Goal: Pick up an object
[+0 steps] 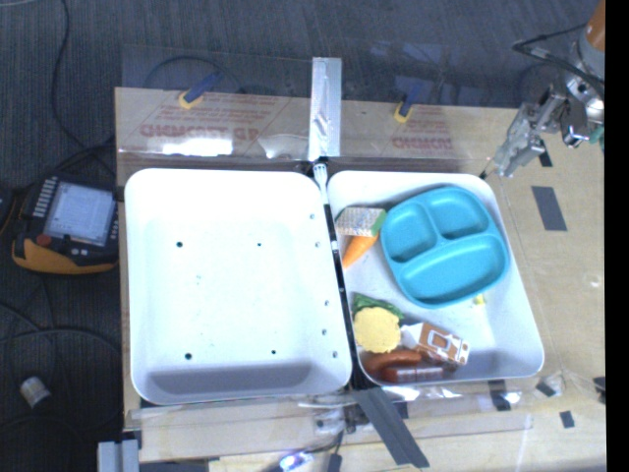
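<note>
While above the bench, pincer (511, 155) slightly parted, bare.

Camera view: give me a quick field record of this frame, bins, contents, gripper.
left bin: white, no items seen in it
right bin: white, holds all the items
blue tray: divided, upper part of right bin
carrot: left of the tray, by the divider
yellow toy: lower left of right bin
small box: right of the yellow toy
gripper: above the right bin's far right corner, outside it, holding nothing

Blue divided tray (444, 244) in the right bin (521, 332), fingers (515, 151) apparently empty beyond its far corner.
</note>
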Action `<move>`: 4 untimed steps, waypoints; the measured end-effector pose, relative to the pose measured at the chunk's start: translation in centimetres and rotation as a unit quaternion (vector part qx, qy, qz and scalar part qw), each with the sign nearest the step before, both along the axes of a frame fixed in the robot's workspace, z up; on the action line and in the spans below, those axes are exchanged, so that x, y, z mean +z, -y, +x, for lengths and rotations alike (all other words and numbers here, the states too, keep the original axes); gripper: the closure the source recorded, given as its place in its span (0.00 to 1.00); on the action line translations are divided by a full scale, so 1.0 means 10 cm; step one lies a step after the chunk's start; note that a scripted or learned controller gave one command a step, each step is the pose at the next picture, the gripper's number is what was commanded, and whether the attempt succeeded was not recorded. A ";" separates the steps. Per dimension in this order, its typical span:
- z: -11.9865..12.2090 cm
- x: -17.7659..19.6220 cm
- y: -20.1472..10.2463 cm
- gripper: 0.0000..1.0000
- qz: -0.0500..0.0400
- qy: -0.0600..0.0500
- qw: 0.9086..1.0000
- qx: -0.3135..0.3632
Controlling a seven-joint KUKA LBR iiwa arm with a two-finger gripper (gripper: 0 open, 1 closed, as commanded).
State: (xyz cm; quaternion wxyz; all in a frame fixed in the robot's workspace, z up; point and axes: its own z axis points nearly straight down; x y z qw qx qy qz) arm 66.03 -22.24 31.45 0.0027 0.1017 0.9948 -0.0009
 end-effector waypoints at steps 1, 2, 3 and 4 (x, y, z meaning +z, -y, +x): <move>0.03 0.71 0.00 1.00 0.000 0.000 0.998 0.065; 0.06 0.48 -0.01 1.00 0.000 -0.001 0.981 0.196; 0.10 0.66 -0.01 1.00 -0.001 0.000 0.959 0.282; 0.10 0.52 -0.01 1.00 0.000 -0.001 0.923 0.385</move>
